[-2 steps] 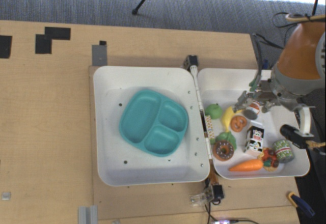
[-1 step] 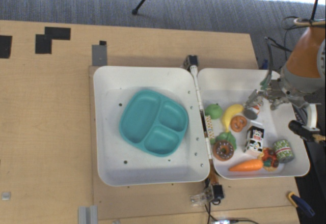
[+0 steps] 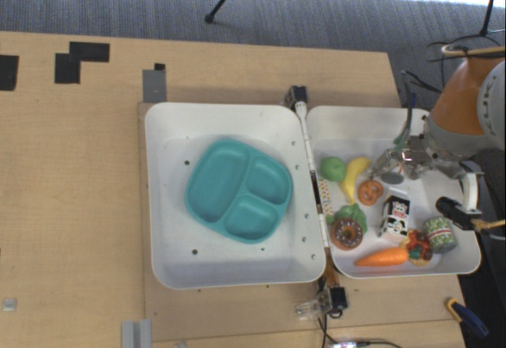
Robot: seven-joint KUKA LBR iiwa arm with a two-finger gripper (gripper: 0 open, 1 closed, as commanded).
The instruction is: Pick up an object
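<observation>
Right bin point(image 3: 466, 259), shallow white plastic with rounded corners, holds the pickable clutter, all toy-like and mostly glossy. Pincer point(image 3: 393, 167) hangs over the upper middle of this bin, metal fingers splayed apart, nothing between them. Just below the pincer: small round orange piece point(image 3: 370, 192), fruit-like. Just left of the pincer: curved smooth yellow banana point(image 3: 354, 177), and further left a round green fruit point(image 3: 333, 169). Below the pincer: small boxy black-and-white carton point(image 3: 396, 217), upright, cannot read the print. Down-left of the pincer: ring-shaped donut point(image 3: 346, 234) with brown top, with a bumpy green piece point(image 3: 350, 216) touching its upper edge, maybe broccoli, hard to tell. Bottom of the bin, well below the pincer: tapered orange carrot point(image 3: 381, 258) lying flat, a small red-and-mixed lump point(image 3: 420, 247) beside its thick end, unclear what. Down-right of the pincer: greenish patterned cylinder point(image 3: 440, 233), can-like, tilted. Arm: grey body with an orange band point(image 3: 462, 105), up-right of the pincer. Left bin point(image 3: 158, 259), same white plastic, far left of the pincer, holds one teal divided plate point(image 3: 239, 189), smooth, rounded square, three compartments, sitting rotated. Both bins sit side by side on a light wood-grain table point(image 3: 71, 204).
</observation>
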